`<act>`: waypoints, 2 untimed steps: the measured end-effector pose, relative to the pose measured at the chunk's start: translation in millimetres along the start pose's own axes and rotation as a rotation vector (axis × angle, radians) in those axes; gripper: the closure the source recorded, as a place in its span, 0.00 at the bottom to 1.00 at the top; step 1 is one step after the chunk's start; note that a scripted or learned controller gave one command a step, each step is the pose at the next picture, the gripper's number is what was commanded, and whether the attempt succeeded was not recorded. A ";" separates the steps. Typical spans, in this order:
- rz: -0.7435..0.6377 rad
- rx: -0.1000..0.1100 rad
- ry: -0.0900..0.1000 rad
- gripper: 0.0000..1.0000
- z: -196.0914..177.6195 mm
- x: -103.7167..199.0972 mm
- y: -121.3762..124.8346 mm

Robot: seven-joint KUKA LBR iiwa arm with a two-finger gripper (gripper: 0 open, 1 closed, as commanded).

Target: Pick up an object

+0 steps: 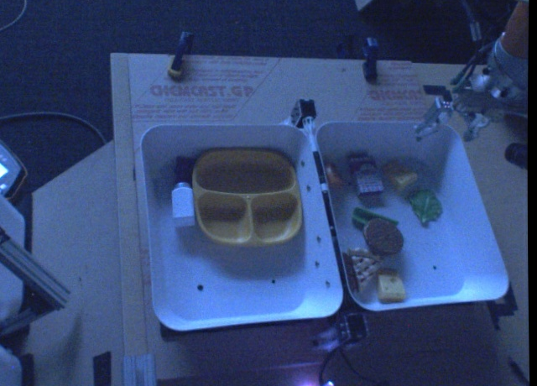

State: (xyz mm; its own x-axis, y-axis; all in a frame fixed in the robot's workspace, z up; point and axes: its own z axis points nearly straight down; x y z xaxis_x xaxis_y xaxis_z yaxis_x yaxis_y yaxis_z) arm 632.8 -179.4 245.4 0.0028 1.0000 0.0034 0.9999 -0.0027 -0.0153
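The surface (126,208) carries two shallow white bins side by side, with two clamps at its far edge, one (179,53) on the left and one (370,59) on the right. The left bin (243,296) holds one yellow divided tray (246,195) with three compartments, one small white bottle (183,204) touching the tray's left side, and one dark item (185,164) behind the bottle that the dim light leaves hard to name. The right bin (457,271) holds eight small toy foods, well apart from the tray: one round brown cookie (383,236) near the middle, one green leaf piece (424,205) to its right, one dark purple packet (364,174) toward the far wall, one yellowish chunk (401,176) beside that packet, one small orange piece (335,175) near the dividing wall, one green strip (362,217) just behind the cookie, one waffle-patterned wedge (362,265) below it, and one yellow cheese block (390,286) at the near side. The arm's jaws (454,122) hang over the far right corner of the right bin, spread apart, with nothing between them and touching no object.
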 end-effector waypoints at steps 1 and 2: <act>-0.003 -0.014 -0.003 0.00 -8.8 0.4 2.3; -0.003 -0.009 -0.003 0.00 40.2 -6.7 8.5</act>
State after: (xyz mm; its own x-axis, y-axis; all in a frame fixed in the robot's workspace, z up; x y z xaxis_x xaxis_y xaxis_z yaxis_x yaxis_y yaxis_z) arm 640.6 -186.0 205.0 0.0002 1.0000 0.0008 1.0000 -0.0002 -0.0060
